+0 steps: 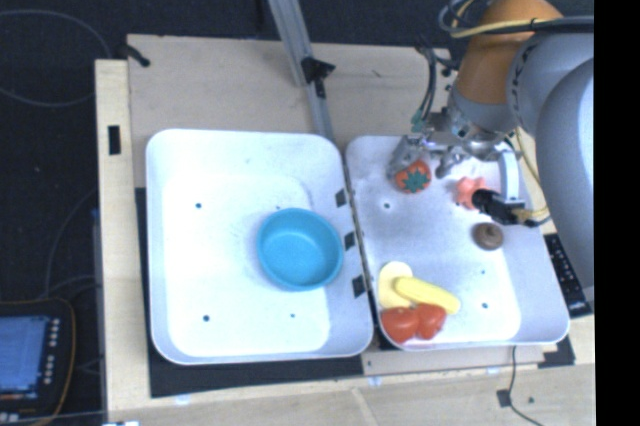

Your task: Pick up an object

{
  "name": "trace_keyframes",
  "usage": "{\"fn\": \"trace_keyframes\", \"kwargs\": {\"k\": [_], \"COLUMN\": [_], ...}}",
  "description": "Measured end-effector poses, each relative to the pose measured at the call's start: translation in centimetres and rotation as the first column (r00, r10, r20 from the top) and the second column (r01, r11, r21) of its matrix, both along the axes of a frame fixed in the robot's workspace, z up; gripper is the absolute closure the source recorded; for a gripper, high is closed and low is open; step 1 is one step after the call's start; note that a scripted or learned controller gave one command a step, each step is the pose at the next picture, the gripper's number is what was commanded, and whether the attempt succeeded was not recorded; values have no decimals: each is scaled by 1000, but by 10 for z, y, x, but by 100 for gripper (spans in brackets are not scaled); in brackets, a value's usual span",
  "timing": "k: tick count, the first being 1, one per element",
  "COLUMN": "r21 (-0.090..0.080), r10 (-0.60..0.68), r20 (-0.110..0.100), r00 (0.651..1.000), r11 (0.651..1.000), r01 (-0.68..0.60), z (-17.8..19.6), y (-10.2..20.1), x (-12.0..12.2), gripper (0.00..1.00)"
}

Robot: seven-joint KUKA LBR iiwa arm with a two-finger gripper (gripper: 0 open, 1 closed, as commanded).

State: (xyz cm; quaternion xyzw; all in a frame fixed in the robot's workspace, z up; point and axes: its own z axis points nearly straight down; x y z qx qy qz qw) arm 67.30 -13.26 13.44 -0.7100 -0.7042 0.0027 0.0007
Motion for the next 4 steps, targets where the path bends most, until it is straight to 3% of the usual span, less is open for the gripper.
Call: {"fn": "trace_keyframes", "kwargs": {"k": [1, 3, 4], "r21": [0, 4, 5], "r10": [-1, 3, 16], "r20": [10, 11, 3], "r00": [1000, 1000, 1000], "r11": [1000, 1000, 1000], "r01": [1, -3, -16], "z": [18, 121, 122], "y": [-1, -5, 51], "x": [2, 3, -26], "gripper": [100, 100, 100]}}
